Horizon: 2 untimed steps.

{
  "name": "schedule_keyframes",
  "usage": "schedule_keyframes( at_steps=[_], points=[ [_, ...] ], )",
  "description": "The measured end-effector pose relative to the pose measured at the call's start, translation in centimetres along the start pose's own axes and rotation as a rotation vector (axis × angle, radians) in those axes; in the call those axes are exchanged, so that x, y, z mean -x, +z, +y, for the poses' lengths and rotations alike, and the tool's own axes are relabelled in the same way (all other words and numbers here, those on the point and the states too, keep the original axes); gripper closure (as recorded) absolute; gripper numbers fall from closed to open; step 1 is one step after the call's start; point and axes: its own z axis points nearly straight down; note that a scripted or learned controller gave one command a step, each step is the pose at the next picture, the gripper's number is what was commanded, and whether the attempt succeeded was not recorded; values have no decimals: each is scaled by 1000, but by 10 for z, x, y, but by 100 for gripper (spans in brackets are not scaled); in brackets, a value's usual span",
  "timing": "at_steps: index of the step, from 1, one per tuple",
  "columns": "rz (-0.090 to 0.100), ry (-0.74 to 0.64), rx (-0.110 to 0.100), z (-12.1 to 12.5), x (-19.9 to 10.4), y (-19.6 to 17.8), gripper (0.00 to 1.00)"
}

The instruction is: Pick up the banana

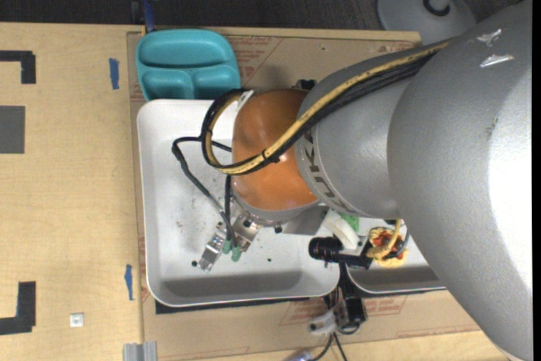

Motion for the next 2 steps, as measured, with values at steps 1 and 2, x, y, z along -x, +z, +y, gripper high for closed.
schedule_keyframes(
  at_steps=[1, 2],
  points=[
    [0, 106, 1, 31, 7, 55, 0],
    [-1, 711, 1, -3, 2, 4, 0]
  ],
)
